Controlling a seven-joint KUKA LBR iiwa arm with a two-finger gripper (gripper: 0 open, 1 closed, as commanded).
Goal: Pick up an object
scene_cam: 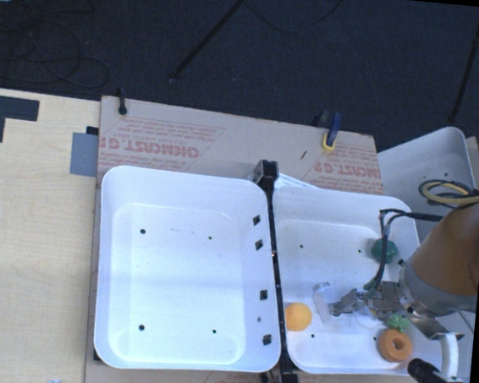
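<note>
Orange ball (298, 317), smooth & round, sits in right bin (338, 222) by the divider (267, 266), w/ claw (348, 304) just right of it, fingers spread, gripping nothing, near brown ring (394, 345).

Cardboard (227, 147) under my bins: "CHEMCAST, G.P." printed twice in red, upside down to the camera.

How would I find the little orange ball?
Look in the right bin, the one the arm reaches into. The ball lies near its front left corner, beside the divider. It is smooth and round, unlike the ring with a hole.
</note>
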